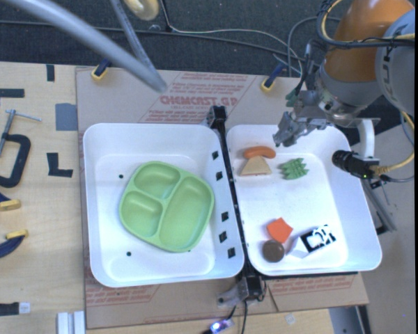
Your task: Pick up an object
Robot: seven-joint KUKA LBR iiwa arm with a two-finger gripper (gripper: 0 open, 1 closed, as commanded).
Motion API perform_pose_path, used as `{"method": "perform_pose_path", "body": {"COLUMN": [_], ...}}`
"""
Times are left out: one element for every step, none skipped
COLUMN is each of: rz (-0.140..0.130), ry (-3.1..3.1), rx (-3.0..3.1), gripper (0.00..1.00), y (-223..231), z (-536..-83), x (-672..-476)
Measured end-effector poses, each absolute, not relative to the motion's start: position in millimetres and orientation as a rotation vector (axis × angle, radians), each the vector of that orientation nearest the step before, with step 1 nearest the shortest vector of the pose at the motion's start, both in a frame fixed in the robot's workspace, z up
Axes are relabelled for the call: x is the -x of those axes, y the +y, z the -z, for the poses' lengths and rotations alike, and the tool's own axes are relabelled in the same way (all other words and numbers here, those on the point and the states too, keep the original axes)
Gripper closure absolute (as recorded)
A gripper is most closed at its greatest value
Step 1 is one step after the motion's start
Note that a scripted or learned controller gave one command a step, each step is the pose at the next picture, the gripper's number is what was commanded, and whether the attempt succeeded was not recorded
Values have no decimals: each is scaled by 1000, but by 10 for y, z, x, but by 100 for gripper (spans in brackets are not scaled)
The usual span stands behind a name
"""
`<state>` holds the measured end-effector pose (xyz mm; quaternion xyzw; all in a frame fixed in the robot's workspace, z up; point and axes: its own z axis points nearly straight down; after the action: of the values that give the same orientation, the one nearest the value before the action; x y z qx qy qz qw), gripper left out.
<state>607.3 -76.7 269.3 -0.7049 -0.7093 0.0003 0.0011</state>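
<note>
Camera view: gripper (pixel 284 136) over the right bin's (pixel 348 207) upper part.
Its opening can't be judged. An orange sausage (pixel 258 152) lies just lower left of it.

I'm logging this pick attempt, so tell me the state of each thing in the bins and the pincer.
Green divided plate: flat in left bin, nothing on it.
Sausage: lying, touching the tan wedge.
Green leafy piece: lying apart.
Orange block: resting against brown disc.
Pincer: above right bin, holding nothing visible.
</note>
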Motion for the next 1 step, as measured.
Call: {"method": "perform_pose_path", "body": {"rz": [-4], "ry": [-2226], "rx": [2213], "gripper": [100], "y": [-190], "z": [-2514], "x": [-5945]}}
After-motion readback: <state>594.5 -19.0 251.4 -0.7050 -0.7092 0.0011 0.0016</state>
